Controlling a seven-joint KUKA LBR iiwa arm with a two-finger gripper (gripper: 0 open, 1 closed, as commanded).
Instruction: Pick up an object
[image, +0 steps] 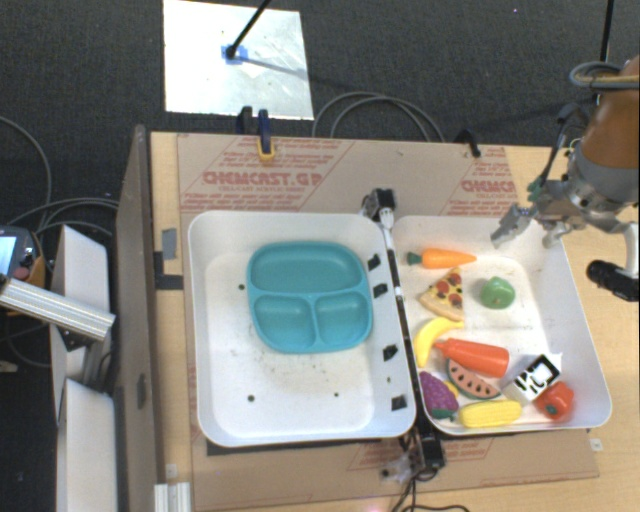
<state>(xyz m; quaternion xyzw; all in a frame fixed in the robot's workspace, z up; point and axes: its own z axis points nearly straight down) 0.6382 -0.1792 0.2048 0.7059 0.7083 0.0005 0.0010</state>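
Behind the two bins, the brown sheet (330, 180) reads "CHEMCAST GP"; the end effector (528, 228) hangs released, grasping nothing.

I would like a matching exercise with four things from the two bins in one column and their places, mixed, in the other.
Things:
1. blue divided tray
2. carrot
3. corn cob
4. green ball

Places:
A. near edge of the right bin
B. left bin
C. far end of the right bin
D. right of the pizza slice

Pairs: 1-B, 2-C, 3-A, 4-D
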